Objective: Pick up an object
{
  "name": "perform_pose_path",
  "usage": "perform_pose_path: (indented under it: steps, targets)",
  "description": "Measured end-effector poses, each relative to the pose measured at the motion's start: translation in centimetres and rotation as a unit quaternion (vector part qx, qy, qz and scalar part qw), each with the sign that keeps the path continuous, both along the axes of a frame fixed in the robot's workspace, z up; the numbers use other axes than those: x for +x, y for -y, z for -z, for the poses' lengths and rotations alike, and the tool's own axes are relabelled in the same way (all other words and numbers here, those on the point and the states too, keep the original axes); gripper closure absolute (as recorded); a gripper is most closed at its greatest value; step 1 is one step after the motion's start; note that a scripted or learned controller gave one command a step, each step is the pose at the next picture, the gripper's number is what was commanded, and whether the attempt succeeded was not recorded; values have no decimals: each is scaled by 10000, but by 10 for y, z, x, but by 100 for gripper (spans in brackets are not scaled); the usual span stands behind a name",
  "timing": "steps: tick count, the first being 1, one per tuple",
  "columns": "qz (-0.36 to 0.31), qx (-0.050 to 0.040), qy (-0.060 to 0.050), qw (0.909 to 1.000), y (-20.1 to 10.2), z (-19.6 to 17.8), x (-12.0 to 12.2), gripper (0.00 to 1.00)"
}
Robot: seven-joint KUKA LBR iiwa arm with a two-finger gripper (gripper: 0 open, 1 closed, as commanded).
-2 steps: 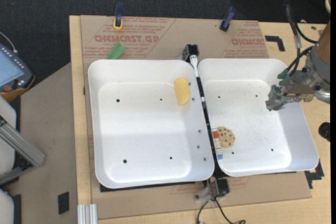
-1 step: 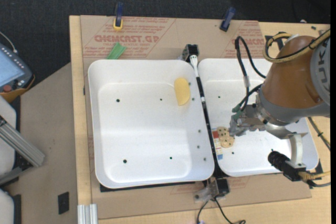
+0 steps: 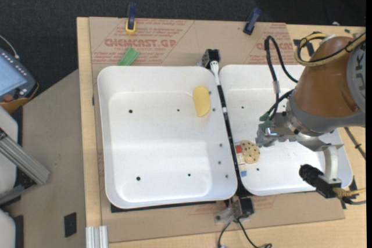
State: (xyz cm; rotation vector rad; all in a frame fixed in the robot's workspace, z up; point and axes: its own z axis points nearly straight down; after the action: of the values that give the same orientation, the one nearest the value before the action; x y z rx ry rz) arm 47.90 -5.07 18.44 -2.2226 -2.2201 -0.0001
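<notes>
A yellow oblong object (image 3: 201,101) lies in the left bin (image 3: 157,136), near its upper right side. In the right bin (image 3: 279,177), a round tan cookie-like piece with dark spots (image 3: 250,151) rests close to the divider, beside a small red-and-white item (image 3: 239,154) and a tiny blue bit (image 3: 243,172). My gripper (image 3: 266,135) hangs low over the right bin, just up and right of the cookie piece. The arm's orange band (image 3: 325,81) and grey wrist cover the bin's right half.
The two bins sit on a brown cardboard sheet (image 3: 145,38) held by a yellow clamp (image 3: 131,23) and a blue clamp (image 3: 251,20). A green strip (image 3: 128,56) lies on the cardboard. Black cables (image 3: 273,67) loop over the right bin.
</notes>
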Motion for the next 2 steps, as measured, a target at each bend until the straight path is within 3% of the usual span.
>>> perform_pose_path:
  steps: [1,2]
  targets:
    - [-24,7,-2,10000,-32,0,0,100]
    - [-3,-2,14,10000,-30,-10,1,100]
